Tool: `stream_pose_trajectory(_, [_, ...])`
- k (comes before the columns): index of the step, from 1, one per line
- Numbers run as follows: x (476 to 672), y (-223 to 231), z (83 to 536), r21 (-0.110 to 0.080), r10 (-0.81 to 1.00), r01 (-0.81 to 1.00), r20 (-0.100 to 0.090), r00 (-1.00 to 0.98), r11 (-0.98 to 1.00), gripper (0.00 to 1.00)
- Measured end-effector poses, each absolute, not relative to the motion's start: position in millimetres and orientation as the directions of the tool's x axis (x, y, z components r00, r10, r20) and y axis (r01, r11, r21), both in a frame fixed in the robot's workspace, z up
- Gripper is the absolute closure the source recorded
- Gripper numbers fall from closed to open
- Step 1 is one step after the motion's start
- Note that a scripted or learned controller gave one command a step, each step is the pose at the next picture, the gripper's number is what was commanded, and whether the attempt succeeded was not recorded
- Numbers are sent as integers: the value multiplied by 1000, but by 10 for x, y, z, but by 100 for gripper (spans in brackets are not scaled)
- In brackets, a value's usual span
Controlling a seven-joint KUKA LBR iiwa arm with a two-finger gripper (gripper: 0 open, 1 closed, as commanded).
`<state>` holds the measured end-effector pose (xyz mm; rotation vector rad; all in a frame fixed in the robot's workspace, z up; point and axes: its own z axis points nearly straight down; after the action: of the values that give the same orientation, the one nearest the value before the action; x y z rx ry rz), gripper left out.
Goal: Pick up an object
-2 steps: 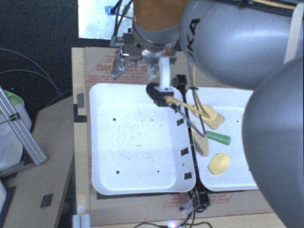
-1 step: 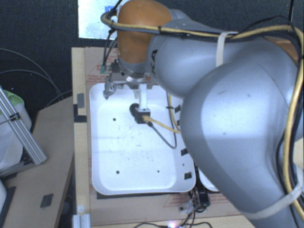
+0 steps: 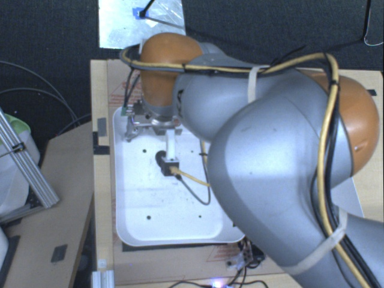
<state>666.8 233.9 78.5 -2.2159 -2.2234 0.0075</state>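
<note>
**Gripper low over far end of left bin; pick target not identifiable**

Arm: grey, reaching in from the right and taking up most of the right half of the view. Orange band sits above the wrist, with the wrist pointing down into the bin. A yellow cable runs along the arm's upper links under pale straps.

Gripper: at the far end of the left bin, close to its back wall and toward its left side, low over the floor. Open or closed: cannot tell, as the wrist body blocks the line of sight from above.

Left bin: white and shallow, floor bare where visible apart from a few small dark spots and faint scuffs. Its near right corner is behind the arm.

Task object: location cannot be told. Everything right of the left bin is hidden by the arm, and nothing can be seen held at the gripper.

Surroundings: wooden bench under the bin. A shiny foil-like sheet lies on the dark floor beyond the bench. An aluminium rail leans at the left edge.
</note>
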Motion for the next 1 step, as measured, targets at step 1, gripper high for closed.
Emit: stream_pose_trajectory(1, [6696, 2349, 965, 3, 1000, 1000, 3, -4, 4, 100])
